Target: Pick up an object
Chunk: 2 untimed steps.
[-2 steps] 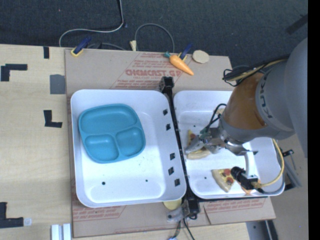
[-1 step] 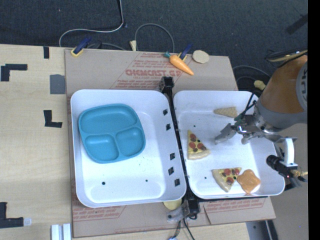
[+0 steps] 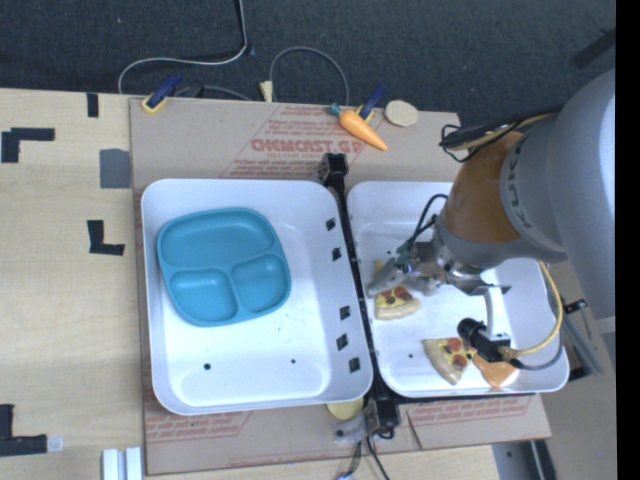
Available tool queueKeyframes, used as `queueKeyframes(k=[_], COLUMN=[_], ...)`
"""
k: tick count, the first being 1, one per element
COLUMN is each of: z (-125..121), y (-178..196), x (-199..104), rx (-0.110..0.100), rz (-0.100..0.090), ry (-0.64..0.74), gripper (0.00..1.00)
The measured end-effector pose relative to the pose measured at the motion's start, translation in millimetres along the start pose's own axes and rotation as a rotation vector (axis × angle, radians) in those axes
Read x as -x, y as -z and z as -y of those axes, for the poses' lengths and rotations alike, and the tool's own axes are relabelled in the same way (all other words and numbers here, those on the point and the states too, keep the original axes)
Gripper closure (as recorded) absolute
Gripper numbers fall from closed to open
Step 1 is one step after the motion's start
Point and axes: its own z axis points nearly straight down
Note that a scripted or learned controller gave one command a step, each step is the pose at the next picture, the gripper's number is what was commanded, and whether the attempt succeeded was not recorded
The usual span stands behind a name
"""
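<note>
Pincer [image 3: 392, 280], state indiscernible, low in the right bin [image 3: 520, 378] beside a pizza slice [image 3: 397, 303]; second slice [image 3: 448, 356] lower right; blue plate [image 3: 222, 265] left.

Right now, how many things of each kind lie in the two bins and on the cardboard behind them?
Pizza slices: 2, one near the gripper at, one at, both in the right bin
Blue tray: 1, in the left bin
Carrot: 1, on the cardboard
Round beige piece: 1
Total: 5
</note>
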Motion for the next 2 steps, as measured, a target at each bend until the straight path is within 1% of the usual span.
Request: queueKeyframes(k=[1, 2], z=[64, 73], y=[5, 78], x=[49, 123], rx=[0.006, 0.004], rz=[-0.001, 0.003], ry=[-0.007, -0.01], gripper=[0.0, 0.0])
